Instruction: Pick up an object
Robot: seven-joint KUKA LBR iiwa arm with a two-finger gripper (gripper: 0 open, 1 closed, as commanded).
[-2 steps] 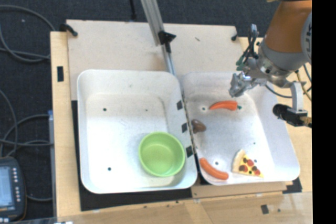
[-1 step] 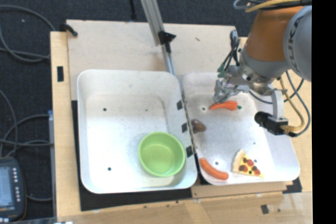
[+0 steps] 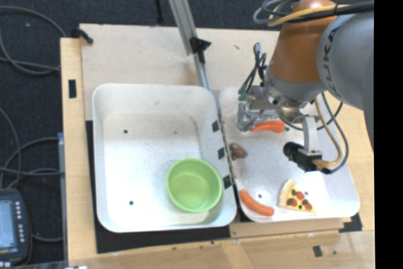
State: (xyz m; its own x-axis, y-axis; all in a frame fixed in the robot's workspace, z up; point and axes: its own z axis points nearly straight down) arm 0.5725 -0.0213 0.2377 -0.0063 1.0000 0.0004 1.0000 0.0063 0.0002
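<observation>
Two white bins are set on the desk (image 3: 138, 57). The end effector (image 3: 250, 118) is lowered into the right bin (image 3: 337, 189), just beside an orange carrot (image 3: 269, 126). Whether it is open or closed cannot be told.

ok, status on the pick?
Hand low in right bin, over the carrot. Grip unconfirmed. Brown lump close by, sausage and pizza slice further off.

The green bowl (image 3: 194, 184) looks like smooth plastic (a bit shiny). The two white bins (image 3: 116, 135) look smooth too. The bench (image 3: 135, 53) looks like pale, dull wood.
</observation>
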